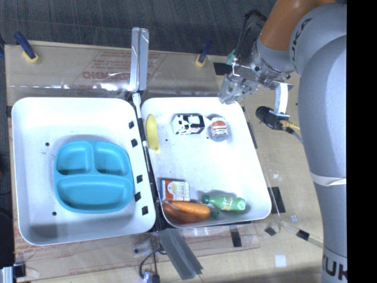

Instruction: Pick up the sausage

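Note:
The sausage (186, 211), an orange-brown oblong, lies along the near wall of the right bin (256, 158), between a small carton and a green bottle. My gripper (231, 93) hangs over the far right corner of that bin, well away from the sausage and close to a small can. Nothing shows in the gripper.
The right bin also holds a yellow banana (152, 132), a black-and-white cow-patterned item (188, 124), a small can (218, 128), an orange carton (176, 190) and a green bottle (226, 203). The left bin (23, 158) holds a blue divided tray (93, 175).

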Robot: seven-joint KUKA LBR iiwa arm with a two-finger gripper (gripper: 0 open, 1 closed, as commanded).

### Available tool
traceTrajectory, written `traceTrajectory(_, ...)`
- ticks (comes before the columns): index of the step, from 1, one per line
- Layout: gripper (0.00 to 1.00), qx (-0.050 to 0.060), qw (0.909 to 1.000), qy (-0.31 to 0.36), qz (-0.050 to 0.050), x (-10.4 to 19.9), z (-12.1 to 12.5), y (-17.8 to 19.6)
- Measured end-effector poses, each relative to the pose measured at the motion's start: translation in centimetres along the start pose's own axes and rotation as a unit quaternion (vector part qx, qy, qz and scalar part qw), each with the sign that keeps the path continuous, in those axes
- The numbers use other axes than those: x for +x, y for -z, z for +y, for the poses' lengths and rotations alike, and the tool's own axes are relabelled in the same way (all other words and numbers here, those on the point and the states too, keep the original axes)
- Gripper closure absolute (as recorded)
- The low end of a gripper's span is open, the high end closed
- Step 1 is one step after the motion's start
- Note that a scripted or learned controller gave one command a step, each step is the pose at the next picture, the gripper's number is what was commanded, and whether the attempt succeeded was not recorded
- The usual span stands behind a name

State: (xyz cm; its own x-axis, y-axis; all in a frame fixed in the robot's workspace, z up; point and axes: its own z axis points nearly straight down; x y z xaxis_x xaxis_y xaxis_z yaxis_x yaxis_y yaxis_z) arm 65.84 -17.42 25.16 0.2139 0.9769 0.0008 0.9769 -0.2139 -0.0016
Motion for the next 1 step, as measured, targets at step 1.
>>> traceTrajectory(1, 1.0, 0.002, 0.9818, 0.19, 0.0, -3.9, -3.81, -2.2)
